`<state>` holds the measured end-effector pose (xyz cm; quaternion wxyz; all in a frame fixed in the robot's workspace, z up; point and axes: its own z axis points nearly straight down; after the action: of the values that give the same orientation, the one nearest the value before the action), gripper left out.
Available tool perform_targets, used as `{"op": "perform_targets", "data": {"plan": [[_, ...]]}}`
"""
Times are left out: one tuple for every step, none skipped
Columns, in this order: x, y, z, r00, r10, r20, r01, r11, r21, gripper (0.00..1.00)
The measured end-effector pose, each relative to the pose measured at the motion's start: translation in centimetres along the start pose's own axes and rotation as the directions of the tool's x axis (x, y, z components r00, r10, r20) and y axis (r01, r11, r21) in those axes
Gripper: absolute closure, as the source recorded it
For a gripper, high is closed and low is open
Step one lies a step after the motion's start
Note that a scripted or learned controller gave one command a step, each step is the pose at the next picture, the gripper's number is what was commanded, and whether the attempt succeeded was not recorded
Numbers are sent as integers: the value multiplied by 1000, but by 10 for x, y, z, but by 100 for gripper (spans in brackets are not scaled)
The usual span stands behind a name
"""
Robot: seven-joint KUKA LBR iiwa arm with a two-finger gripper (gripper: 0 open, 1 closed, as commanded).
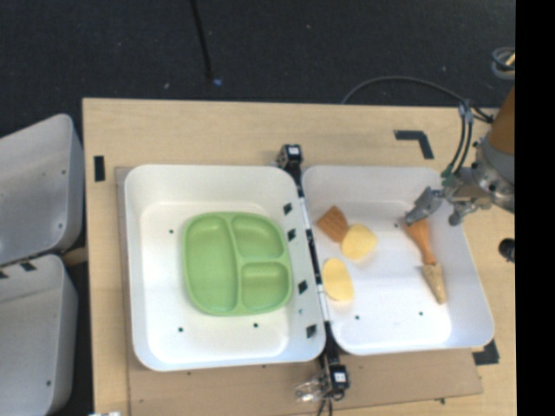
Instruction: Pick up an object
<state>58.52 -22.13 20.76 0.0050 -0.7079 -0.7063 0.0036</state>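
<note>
On the left of the wooden table, the left bin holds a green divided plate with three compartments, lying flat near the bin's middle. A row of small black clips runs down the seam where the two bins meet.

In the right bin, an orange-brown wedge lies close to that seam. Just to its right sits a round yellow piece, nearly touching it, and below them a second yellow piece lies near the seam. Farther right, well apart from these, an orange carrot-like stick slants downward, and a tan cone-like piece lies at its lower end, the two about touching.

The gripper hovers over the upper right part of this bin, directly above the top end of the orange stick; whether it is spread or closed, I cannot tell. A dark cable arcs over the table's back edge toward the arm.
</note>
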Motion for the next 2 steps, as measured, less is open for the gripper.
{"op": "perform_targets", "data": {"plan": [[0,3,-8,1000,-3,3,3,1000,-13,0],[-1,3,54,1000,-2,3,2,1000,-10,0]]}}
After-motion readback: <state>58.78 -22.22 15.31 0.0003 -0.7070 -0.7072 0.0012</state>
